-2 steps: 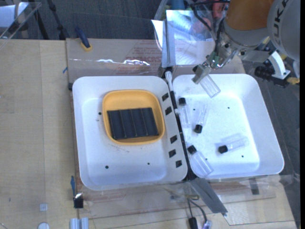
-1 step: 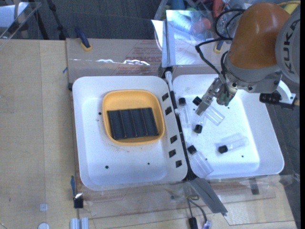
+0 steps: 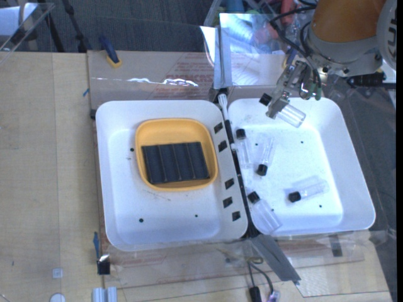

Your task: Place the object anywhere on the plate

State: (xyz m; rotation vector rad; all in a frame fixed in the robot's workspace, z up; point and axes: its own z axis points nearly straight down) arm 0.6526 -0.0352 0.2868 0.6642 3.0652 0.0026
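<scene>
An orange-yellow plate [image 3: 146, 134] sits in the left bin [image 3: 119, 200], and a black ridged block [image 3: 175, 162] lies on it. My gripper [image 3: 278, 107] hangs over the far left part of the right bin [image 3: 340, 162]. It is shut on a clear vial [image 3: 291, 114] with a black cap [image 3: 266, 99]. The vial lies tilted between the fingers, above the bin floor.
Several more clear vials with black caps lie in the right bin: one [image 3: 262, 155] near the middle, one [image 3: 308, 188] toward the front right, one [image 3: 261, 209] by the divider. Black clips line the ridge between the bins [image 3: 228, 162]. Clutter stands behind the bins.
</scene>
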